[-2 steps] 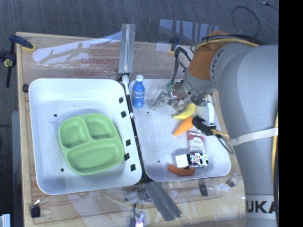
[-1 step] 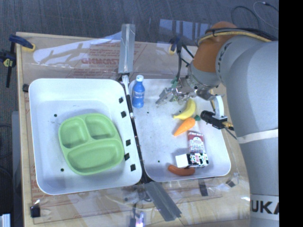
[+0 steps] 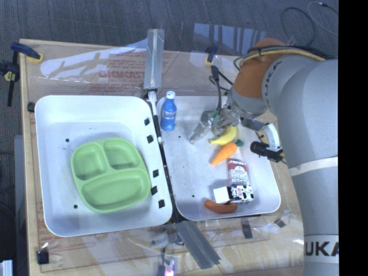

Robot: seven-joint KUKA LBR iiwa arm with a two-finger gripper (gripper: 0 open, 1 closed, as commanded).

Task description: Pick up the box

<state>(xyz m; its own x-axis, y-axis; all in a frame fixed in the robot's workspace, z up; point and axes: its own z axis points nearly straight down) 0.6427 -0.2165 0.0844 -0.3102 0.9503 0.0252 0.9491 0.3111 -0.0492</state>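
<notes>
The box [image 3: 237, 180] is a small carton, red-brown at one end and white with black patches at the other. It lies flat near the front right of the right bin [image 3: 190, 171]. My gripper [image 3: 200, 131] hangs over the back middle of that bin, just left of a banana [image 3: 226, 135], and is open with nothing between its fingers. It is well behind the box and apart from it.
A blue bottle [image 3: 168, 112] stands at the right bin's back left corner. A carrot [image 3: 223, 153] lies under the banana and a sausage [image 3: 221, 207] by the front wall. The left bin [image 3: 52, 119] holds a green divided plate [image 3: 110, 174].
</notes>
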